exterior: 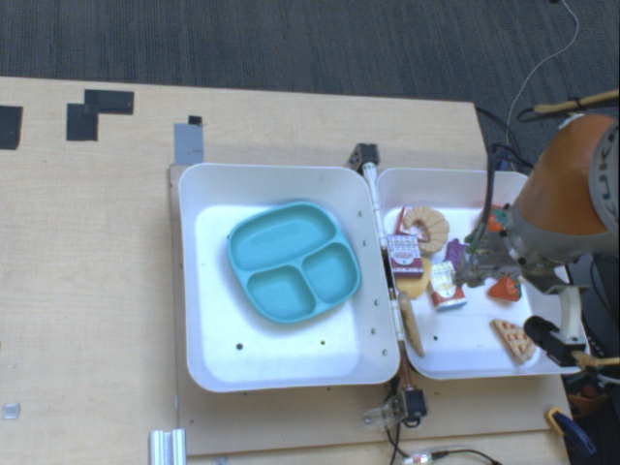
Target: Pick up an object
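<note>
Camera view: tool (477, 264) low inside right bin (465, 361), finger gap impossible to tell. Small carton (445, 288) just left of tool, purple piece (454, 253) beside it, red piece (505, 288) just right.

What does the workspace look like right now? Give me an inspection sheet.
Surface: wooden bench bearing two white bins side by side.
Job's things: right bin holds small toy foods, among them a donut, a small carton, a waffle piece and a red piece.
Clutter: teal divided plate in the left bin.
Tool: low over the right bin, among the items; finger state unclear.
Cables: thin cable over the floor at upper right; wires at the bench's front edge.
Surroundings: dark carpet.
</note>
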